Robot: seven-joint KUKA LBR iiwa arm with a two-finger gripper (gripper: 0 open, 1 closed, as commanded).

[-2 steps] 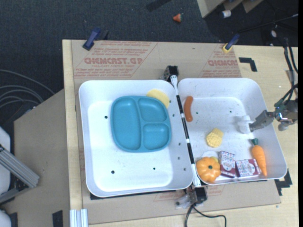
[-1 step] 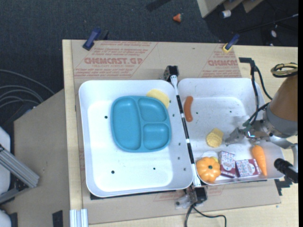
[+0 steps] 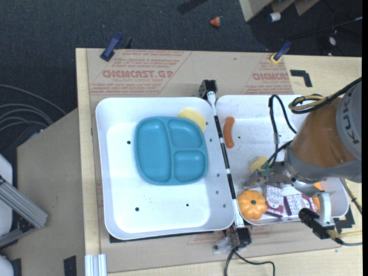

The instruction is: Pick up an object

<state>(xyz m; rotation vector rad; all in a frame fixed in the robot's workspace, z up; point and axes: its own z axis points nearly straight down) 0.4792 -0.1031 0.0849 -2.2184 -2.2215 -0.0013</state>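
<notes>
Objects for picking sat in the right bin point(image 3: 247, 105): a small orange pumpkin point(image 3: 252, 204) at its front left corner, a red-and-white packet point(image 3: 286, 202) touching it on the right, a yellowish item point(image 3: 259, 164) mid-bin partly hidden by the arm, an orange sausage-like piece point(image 3: 229, 131) near the left wall. Claw point(image 3: 270, 180) was down in the bin just above the packet and beside the pumpkin; cannot tell how it stood, wrist covered it. Grey arm with orange band point(image 3: 319, 140) came in from the right. Left bin point(image 3: 115, 171) held a blue divided tray point(image 3: 170, 149), a yellow thing point(image 3: 194, 117) touching its far right corner. Both bins on the bench point(image 3: 92, 79)
</notes>
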